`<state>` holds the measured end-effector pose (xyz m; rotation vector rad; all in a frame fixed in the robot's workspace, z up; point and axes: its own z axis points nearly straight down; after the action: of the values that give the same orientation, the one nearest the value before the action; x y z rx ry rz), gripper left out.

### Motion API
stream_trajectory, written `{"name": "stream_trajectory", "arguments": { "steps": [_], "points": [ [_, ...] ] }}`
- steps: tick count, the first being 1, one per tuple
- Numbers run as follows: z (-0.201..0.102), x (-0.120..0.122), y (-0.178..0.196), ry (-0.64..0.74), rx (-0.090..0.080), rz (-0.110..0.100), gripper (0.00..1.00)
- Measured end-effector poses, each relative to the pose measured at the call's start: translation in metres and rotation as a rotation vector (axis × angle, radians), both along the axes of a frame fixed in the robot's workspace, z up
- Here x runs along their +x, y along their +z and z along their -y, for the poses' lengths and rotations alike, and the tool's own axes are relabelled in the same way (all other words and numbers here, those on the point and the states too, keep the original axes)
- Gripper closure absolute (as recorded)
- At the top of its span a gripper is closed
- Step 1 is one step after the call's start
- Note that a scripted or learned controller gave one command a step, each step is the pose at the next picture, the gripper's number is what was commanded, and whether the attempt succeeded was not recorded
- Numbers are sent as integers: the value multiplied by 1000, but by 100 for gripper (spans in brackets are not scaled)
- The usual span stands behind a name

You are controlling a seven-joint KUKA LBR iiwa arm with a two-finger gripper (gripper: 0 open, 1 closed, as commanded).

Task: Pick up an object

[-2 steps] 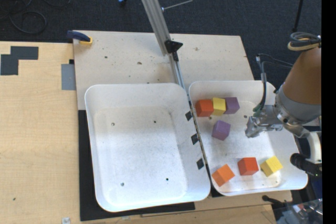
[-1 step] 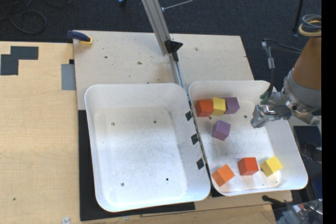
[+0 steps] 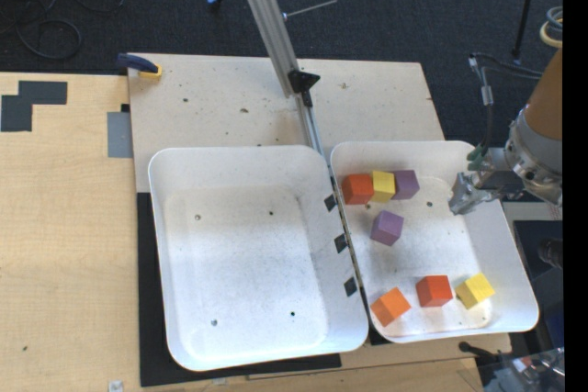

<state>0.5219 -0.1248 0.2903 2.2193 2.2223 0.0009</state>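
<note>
White right bin (image 3: 514, 289) holds seven blocks: red block (image 3: 357, 188), yellow block (image 3: 383, 184), purple block (image 3: 405, 184) in a row. Gripper (image 3: 462, 196) hovers over the bin's right rim; finger state cannot be told, nothing visibly held.

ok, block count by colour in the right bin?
Red blocks: 2
Yellow blocks: 2
Purple blocks: 2
Orange block: 1
Total: 7, all in the right bin.
</note>
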Motion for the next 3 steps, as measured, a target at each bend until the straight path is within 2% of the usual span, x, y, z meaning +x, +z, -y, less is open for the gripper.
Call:
{"name": "stream_trajectory", "arguments": {
  "steps": [3],
  "points": [
    [-167,18,-42,4,2,-8,100]
  ]
}}
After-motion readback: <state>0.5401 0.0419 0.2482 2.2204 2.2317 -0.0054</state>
